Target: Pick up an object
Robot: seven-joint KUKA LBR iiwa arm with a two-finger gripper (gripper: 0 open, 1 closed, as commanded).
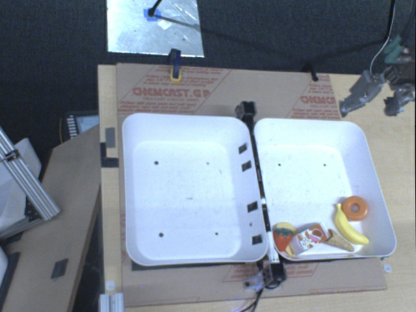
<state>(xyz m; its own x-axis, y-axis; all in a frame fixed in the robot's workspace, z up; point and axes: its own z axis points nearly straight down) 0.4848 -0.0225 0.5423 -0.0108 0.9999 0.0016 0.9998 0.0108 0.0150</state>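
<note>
My gripper [376, 99] hangs at the far right, above the bench just beyond the back right corner of the right bin [312, 130]. Its two grey fingers stand apart with nothing between them. Far below it, in the front right corner of that bin, lie a yellow banana [349, 229], an orange ring-shaped donut [355, 207], a red-and-white packet [308, 238], an orange-red round fruit [283, 235] and a small brown cone-like piece [339, 242].
The left bin [133, 174] sits beside the right one, joined by a black clipped divider [255, 174]. A shiny metal sheet [155, 17] lies at the back. An aluminium frame [26, 181] stands at the left edge.
</note>
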